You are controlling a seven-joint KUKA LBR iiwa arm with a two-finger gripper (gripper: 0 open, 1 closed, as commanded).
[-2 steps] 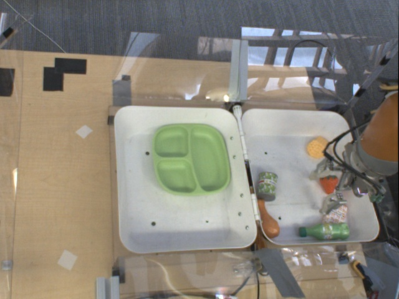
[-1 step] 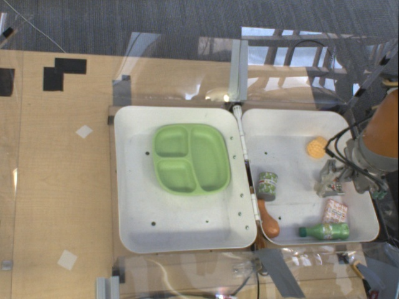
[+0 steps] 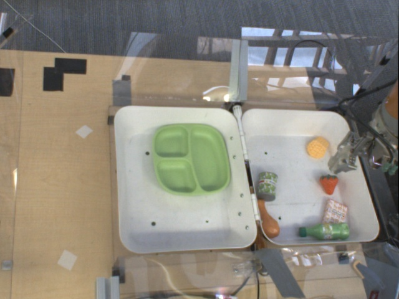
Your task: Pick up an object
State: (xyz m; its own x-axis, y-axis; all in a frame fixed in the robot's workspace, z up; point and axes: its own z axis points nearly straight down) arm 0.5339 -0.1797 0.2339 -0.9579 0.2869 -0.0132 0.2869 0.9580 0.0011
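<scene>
The right bin (image 3: 293,129) holds several small items: a round yellow waffle-like piece (image 3: 317,147), a red strawberry-shaped toy (image 3: 329,184), a green-labelled can (image 3: 267,185), an orange-brown drumstick-shaped toy (image 3: 269,222), a green bottle (image 3: 324,232) lying on its side, and a small pink-and-white box (image 3: 335,212). My gripper (image 3: 345,158) hangs over the bin's right side, between the yellow piece and the strawberry, just above the strawberry. Its fingers point down-left with nothing visible between them.
The left bin (image 3: 134,217) bears a light green divided plate (image 3: 190,158). A metal divider (image 3: 246,167) separates the two bins. The arm and its cables (image 3: 374,104) crowd the right edge. Wooden bench surface (image 3: 56,167) lies to the left.
</scene>
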